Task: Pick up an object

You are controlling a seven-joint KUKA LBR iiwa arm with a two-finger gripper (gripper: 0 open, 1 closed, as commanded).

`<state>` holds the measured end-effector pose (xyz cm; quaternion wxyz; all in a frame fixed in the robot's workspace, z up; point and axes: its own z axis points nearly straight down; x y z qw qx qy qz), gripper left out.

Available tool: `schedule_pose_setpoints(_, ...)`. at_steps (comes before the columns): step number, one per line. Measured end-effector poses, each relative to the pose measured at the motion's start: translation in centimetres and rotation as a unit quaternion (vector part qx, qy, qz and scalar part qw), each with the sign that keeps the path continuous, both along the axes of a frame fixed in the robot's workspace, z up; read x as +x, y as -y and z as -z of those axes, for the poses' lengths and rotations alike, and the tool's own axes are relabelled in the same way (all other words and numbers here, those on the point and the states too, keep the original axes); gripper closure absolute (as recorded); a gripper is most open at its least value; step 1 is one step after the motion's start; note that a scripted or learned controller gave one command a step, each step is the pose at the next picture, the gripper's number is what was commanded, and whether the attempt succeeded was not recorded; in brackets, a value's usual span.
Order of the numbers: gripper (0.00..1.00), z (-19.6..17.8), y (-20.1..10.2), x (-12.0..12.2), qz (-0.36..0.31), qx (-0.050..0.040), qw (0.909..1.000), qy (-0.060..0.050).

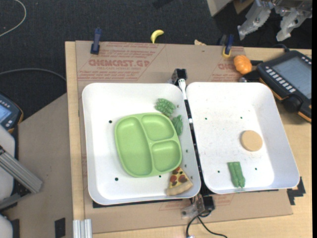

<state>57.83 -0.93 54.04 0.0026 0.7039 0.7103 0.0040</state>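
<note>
Dark floor, pincer [271, 20] open, holding nothing

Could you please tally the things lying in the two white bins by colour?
Green: 4 — divided plate, leafy piece, small piece beside the plate, bean pod
Tan: 1 — round biscuit
Mixed colours: 1 — pizza slice
Total: 6
</note>
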Motion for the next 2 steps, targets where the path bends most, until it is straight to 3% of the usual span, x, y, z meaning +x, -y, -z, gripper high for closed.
schedule_pose_setpoints(1,0.0,2.3,-8.5,-2.7,0.0,-0.0003,1.0,-0.006)
schedule_pose_setpoints(2,0.0,0.4,-15.9,-6.1,-0.001,0.0008,1.0,-0.003)
